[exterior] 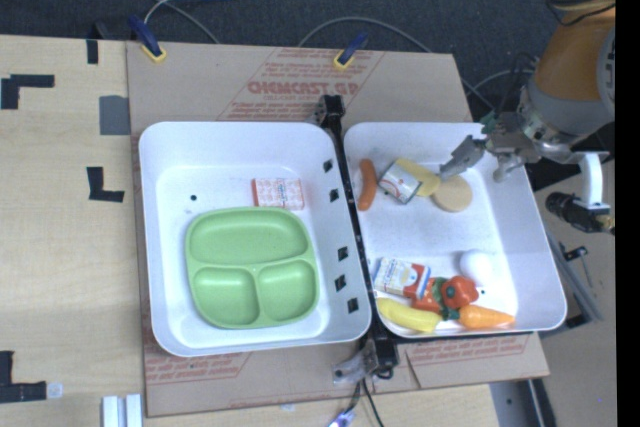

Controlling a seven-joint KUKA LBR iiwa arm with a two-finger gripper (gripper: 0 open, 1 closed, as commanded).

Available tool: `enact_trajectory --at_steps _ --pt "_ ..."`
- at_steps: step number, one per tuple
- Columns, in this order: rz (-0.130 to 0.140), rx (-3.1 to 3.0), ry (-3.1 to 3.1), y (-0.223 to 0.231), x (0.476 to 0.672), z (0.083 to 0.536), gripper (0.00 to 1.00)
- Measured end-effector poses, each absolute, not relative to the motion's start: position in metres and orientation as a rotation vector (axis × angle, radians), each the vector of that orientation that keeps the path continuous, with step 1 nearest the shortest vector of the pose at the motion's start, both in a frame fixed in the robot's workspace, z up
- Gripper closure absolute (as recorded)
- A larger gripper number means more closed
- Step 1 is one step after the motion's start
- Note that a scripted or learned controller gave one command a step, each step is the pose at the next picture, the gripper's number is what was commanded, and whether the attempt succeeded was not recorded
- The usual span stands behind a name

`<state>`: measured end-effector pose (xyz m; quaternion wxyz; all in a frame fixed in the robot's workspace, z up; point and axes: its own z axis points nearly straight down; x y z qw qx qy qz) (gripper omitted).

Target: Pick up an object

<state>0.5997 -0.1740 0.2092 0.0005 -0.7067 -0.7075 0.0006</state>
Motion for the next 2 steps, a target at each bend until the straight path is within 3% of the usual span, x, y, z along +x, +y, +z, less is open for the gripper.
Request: enact_trajectory --at_steps 1,2 --pt "0.002 -2.216 -2.222 -0.099 0.668 0.148 0.0" --pt "-0.001 -2.223 -2.228 -0.096 0.67 0.088 0.0"
